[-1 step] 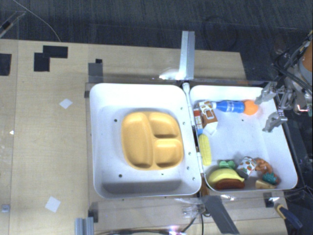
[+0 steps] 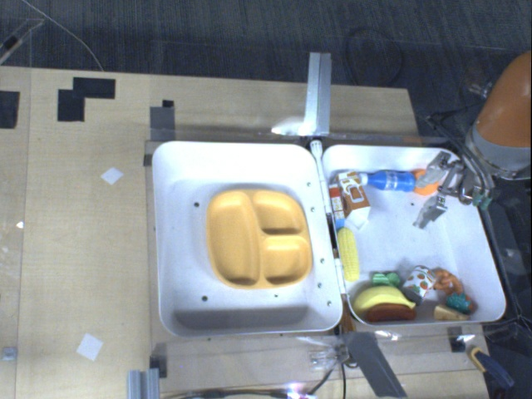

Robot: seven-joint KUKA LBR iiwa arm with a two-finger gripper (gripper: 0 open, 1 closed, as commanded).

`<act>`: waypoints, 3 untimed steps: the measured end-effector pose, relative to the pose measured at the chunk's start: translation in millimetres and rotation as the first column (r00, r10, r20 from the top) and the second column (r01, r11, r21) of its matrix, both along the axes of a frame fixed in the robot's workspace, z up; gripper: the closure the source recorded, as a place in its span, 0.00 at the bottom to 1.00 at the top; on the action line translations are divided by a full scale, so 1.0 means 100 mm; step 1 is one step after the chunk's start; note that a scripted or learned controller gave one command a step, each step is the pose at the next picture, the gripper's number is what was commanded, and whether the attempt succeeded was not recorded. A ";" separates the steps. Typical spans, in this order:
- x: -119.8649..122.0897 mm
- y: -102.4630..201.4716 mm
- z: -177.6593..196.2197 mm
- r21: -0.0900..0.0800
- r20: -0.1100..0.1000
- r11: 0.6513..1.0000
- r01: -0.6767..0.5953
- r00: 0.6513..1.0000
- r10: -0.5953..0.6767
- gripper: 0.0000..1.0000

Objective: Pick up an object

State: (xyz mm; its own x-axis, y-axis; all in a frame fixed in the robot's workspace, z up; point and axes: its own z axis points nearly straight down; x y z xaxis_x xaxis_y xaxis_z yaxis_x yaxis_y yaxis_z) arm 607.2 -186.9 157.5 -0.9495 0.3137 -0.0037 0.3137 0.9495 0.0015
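Blue bottle [image 2: 389, 179] is probably the closest pickable thing: a smooth plastic cylinder lying on its side near the back wall of the right bin [image 2: 482, 256], with an orange piece [image 2: 426, 186] at its end. The tool [image 2: 439, 196] sits just right of that, metal fingers pointing down over bare white bin floor, nothing visibly between them; honestly can't tell how far apart they are. Beside the bottle there's a small carton [image 2: 352, 198], then a bumpy yellow corn cob [image 2: 349, 254] along the divider. A glossy banana [image 2: 378, 298] and other toy food crowd the front corner. The left bin [image 2: 174, 223] holds a yellow sectioned tray [image 2: 256, 237] with rounded corners. The worktop [image 2: 75, 248] is pale wood.
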 end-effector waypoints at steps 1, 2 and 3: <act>0.17 -0.18 -0.24 0.000 0.006 0.969 0.247 0.969 -0.247 0.00; 0.37 -0.18 -0.59 0.002 0.007 0.910 0.414 0.910 -0.414 0.00; 0.40 -0.16 -0.44 0.003 0.019 0.914 0.406 0.914 -0.406 1.00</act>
State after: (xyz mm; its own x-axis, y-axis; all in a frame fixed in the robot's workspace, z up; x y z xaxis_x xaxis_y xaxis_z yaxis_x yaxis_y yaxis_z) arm 647.6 -203.1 113.0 -0.7401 0.6722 -0.0209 0.6722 0.7403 0.0108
